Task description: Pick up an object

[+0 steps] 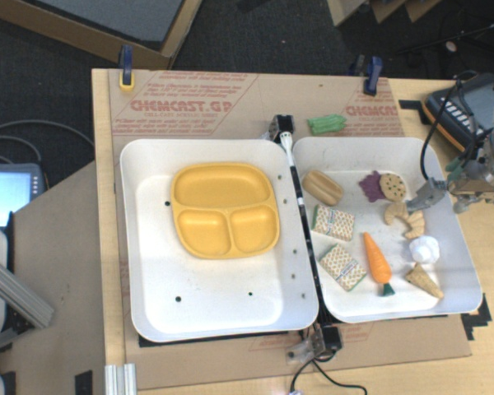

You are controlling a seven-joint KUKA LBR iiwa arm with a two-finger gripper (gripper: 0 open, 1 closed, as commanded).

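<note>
The right bin [465,257] holds several toy foods. A tan bread roll [323,188] lies at its upper left, with two patterned square crackers [334,222] [342,267] below it. An orange carrot [377,258] lies near the middle. A purple grape bunch [371,185] and a speckled cookie [392,188] sit at the top. Tan pieces [402,215], a white ball [424,251] and a cone-shaped wedge [426,282] lie on the right side. My gripper [428,196] reaches in from the right edge, low over the bin's upper right, just right of the cookie and above the tan pieces.
The left bin [148,262] holds a yellow divided plate [225,209]. A green toy [327,124] lies on the cardboard behind the bins. Blue clamps [371,75] [127,62] hold the board's back edge. Dark cables and a device [457,113] sit at the right.
</note>
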